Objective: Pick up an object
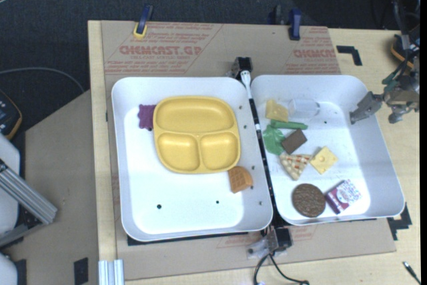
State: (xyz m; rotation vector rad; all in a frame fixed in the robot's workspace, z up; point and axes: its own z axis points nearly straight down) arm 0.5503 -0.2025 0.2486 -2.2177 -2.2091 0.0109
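The hand [373, 105] hovers at the right bin's [380, 150] far right rim, holding nothing I can see; its spread is unclear, the cheese wedge [323, 160] nearest.

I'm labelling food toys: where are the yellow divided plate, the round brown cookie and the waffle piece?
yellow divided plate [197, 132]: camera view, centre ridge.
round brown cookie [309, 199]: camera view, middle of its face.
waffle piece [240, 179]: camera view, its centre.
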